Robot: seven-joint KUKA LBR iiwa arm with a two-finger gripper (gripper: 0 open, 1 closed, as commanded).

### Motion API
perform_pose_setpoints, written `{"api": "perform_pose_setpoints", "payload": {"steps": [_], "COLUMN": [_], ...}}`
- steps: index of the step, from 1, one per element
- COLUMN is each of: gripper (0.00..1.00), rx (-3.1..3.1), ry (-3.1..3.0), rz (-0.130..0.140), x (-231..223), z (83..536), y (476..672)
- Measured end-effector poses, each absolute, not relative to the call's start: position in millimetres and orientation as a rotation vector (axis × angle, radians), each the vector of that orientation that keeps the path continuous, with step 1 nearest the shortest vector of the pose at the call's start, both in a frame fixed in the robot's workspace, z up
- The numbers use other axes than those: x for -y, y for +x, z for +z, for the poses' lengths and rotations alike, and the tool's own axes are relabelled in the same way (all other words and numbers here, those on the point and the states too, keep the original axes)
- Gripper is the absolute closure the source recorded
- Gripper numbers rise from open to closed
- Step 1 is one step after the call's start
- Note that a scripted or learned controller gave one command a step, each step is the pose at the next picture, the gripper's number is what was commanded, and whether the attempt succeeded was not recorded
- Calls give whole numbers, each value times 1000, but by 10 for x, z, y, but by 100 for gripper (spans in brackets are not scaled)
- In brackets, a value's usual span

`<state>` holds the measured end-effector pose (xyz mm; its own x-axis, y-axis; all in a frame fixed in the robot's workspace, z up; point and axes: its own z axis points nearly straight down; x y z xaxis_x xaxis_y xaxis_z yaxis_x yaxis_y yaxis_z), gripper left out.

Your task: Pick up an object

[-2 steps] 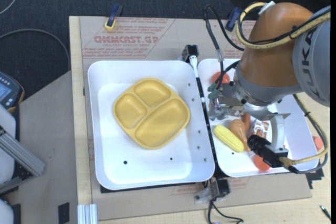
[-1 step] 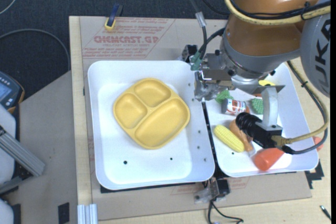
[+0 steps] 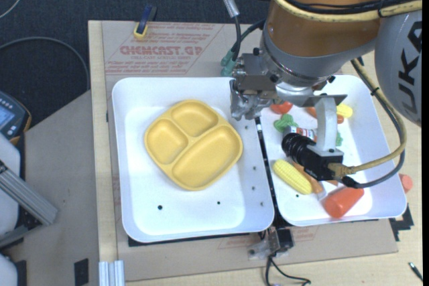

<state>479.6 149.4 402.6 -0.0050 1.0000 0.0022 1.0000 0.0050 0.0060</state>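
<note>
My gripper [image 3: 245, 110] hangs under the big orange wrist, over the inner edge of the right bin [image 3: 375, 144], close to the divide between the bins. Small toy foods lie in the right bin: a yellow corn cob [image 3: 292, 175], an orange-red carrot [image 3: 344, 201], a green piece [image 3: 284, 122], a red piece [image 3: 281, 106] and a yellow piece [image 3: 344, 110]. The arm hides much of that bin's back part. A yellow divided plate [image 3: 193, 143] lies in the left bin [image 3: 134, 164].
A black cable connector [image 3: 310, 157] and a white bracket [image 3: 327, 125] hang from the arm over the right bin. A small orange bit [image 3: 405, 181] sits at the right bin's outer rim. A yellow and blue clip [image 3: 143, 22] lies on the board behind the bins.
</note>
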Motion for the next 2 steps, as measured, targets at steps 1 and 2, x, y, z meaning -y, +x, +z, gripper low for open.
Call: {"api": "perform_pose_setpoints", "payload": {"steps": [1,2], "gripper": [100,100], "rx": [-2214,-2222], "ry": [2234,2214], "rz": [-11,11], "x": [-542,-904], "z": [3455,4235], "y": [4787,4799]}}
